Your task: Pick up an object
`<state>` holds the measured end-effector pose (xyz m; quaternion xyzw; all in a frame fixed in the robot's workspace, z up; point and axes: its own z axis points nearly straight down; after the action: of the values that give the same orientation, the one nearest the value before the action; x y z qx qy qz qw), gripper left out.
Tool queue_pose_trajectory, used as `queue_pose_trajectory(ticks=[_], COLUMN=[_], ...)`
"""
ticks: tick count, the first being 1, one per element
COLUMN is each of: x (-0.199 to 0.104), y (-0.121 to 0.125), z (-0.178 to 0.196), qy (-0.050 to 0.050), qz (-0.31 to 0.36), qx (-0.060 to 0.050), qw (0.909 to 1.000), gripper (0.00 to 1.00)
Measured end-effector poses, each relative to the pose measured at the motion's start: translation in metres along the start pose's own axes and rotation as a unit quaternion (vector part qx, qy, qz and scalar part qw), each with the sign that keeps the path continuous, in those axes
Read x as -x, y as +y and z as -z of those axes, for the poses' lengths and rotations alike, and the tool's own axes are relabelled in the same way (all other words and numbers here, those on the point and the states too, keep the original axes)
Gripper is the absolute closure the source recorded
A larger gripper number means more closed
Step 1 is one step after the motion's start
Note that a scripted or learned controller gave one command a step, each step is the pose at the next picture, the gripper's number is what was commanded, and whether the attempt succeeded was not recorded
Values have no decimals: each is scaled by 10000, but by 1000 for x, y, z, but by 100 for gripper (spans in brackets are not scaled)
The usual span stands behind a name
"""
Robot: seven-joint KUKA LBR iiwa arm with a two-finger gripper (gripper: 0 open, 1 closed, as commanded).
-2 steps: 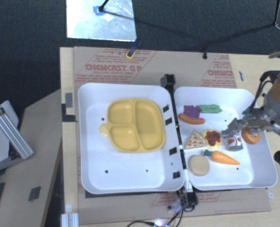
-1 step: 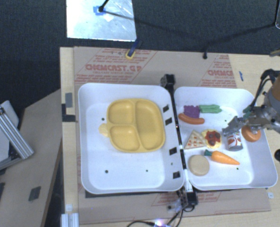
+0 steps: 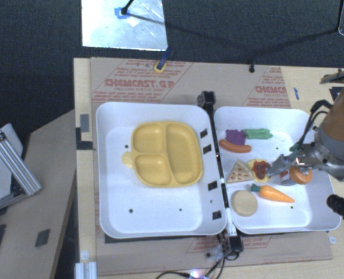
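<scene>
orange carrot (image 3: 275,194) and the other toy foods lie unlifted in the right bin (image 3: 311,221), while the gripper (image 3: 283,168) hangs spread open just above them, holding nothing, so the pick remains undone.

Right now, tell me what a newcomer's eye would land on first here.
The yellow three-compartment plastic plate stands out, alone in the left white bin. Next comes the toy food cluster in the right white bin: an orange carrot, a red sausage and a pizza slice, with the gripper low among them.

Toy food (image 3: 259,167) crowding the right bin (image 3: 300,217), front strip seemingly open
</scene>
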<state>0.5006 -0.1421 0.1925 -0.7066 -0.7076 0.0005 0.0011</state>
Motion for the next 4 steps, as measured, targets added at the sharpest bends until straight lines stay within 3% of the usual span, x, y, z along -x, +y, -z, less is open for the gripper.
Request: queue_pose_trajectory(ticks=[1,2,3,4], x=[3,6,7,9], y=[-9,-6,-1,2], z=[-48,-93,-102,-90], qy=[1,-21,-15,-56], qz=[-4,3,-8,-11], qx=[-2,66,77,139], qw=[10000,10000,10000,9999], gripper=[0,0,0,100])
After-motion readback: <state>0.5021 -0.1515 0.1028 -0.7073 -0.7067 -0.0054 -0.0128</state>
